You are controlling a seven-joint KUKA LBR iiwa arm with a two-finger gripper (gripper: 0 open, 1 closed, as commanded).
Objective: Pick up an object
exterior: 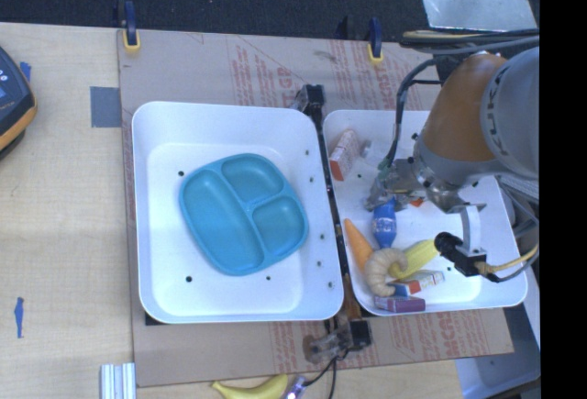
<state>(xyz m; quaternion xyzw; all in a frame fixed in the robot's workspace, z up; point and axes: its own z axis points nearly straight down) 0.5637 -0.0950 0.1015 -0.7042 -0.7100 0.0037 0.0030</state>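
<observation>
- The surface [64,232], pale wood with a brown cardboard sheet [229,67] clamped over it, spreads out to the left of the tool and beneath it.
- Two white bins on that sheet: the left bin [160,136] sits well left of the tool, the right bin [500,292] lies right under it.
- The arm [477,113], grey with its orange band, comes in from the right and hangs over the right bin's upper half.
- There's the blue divided plate [243,212], flat in the middle of the left bin, well left of the tool.
- The tool [396,191] is down low by the clutter; whether it's spread or pinched together, I cannot tell from this angle.
- A blue-and-white bottle [384,225] lies just below the tool, close enough that I can't say if they touch.
- Below that, a beige curled toy [380,266] with a yellow banana [415,255] just beside it on the right.
- An orange carrot [358,241] lies below-left of the tool, near the bin's left wall.
- A small white-and-red packet [342,154] lies up-left of the tool.
- A purple marker [401,304] rests at the bin's lower edge, farthest below the tool.
- Another banana [249,386] lies on the surface, far down-left.
</observation>
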